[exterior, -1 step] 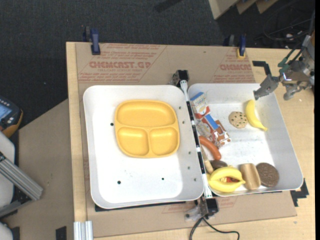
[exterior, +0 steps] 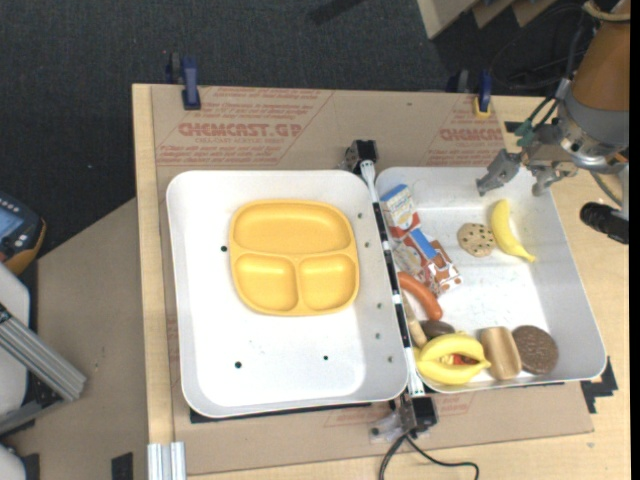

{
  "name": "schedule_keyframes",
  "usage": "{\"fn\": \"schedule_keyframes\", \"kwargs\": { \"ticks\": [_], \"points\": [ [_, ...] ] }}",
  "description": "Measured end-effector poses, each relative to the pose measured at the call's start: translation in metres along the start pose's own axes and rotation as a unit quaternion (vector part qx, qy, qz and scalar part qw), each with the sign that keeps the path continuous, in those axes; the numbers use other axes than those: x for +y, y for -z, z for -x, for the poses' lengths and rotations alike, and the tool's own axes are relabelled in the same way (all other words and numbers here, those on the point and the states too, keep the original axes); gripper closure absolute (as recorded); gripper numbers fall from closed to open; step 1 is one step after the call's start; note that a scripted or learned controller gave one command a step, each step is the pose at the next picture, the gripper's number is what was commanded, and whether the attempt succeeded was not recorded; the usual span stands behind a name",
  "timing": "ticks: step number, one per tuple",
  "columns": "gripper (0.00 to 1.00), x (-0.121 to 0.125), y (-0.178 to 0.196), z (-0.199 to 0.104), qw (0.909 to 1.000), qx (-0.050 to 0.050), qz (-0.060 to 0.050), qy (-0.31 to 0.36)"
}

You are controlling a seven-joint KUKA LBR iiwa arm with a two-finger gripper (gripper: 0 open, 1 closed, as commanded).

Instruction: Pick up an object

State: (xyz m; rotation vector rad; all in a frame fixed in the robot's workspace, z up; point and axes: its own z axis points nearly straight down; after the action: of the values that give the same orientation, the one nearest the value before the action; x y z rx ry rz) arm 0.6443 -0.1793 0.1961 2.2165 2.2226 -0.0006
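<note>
End effector, splayed metal fingers, empty

Grey arm, orange band, dark cables at wrist.

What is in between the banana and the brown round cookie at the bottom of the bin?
In the camera view, only bare white floor of the right bin lies between the banana and the brown cookie. The chocolate chip cookie sits off to the side.

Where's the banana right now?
The banana lies in the right bin, near its upper right corner, just right of the chocolate chip cookie and below the gripper.
</note>
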Motion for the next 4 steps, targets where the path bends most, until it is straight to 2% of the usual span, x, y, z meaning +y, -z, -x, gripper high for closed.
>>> {"fn": "schedule_keyframes", "kwargs": {
  "ticks": [1,2,3,4],
  "points": [
    [0.0,-0.001,-0.104,0.027,1.0,0.002,-0.005,-0.002],
    [1.0,0.003,-0.085,0.026,1.0,0.0,0.001,-0.001],
    [0.0,0.002,-0.086,0.026,1.0,0.0,0.001,-0.001],
    [0.0,0.004,-0.112,0.022,1.0,0.001,-0.001,-0.001]
  ]
}}
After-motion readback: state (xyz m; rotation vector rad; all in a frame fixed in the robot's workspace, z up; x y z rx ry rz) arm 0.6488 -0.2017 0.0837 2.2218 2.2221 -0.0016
